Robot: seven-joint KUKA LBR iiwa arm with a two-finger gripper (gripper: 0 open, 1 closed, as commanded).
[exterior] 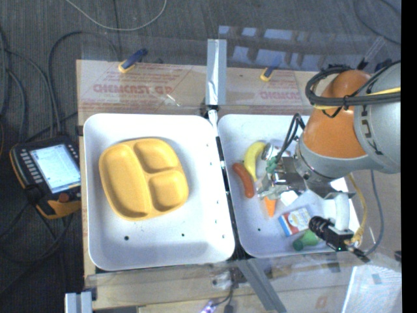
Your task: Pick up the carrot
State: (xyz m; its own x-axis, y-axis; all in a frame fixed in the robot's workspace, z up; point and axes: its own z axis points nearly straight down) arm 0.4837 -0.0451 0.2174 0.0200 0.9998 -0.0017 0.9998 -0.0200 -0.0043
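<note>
The carrot (pixel 270 207) is a short orange piece lying in the right bin (pixel 255 241), near its middle. Only its lower end shows, because the gripper covers the top. My gripper (pixel 272 186) hangs over the carrot's upper end, at or just above it, under the arm's orange band. From this angle the view does not show whether anything is held.
Left of the gripper lie a yellow banana (pixel 254 156) and a red sausage (pixel 244 179). A blue and white box (pixel 294 221) and a green item (pixel 305 241) sit at the bin's front right. A yellow divided plate (pixel 143 177) lies in the left bin (pixel 111 243).
</note>
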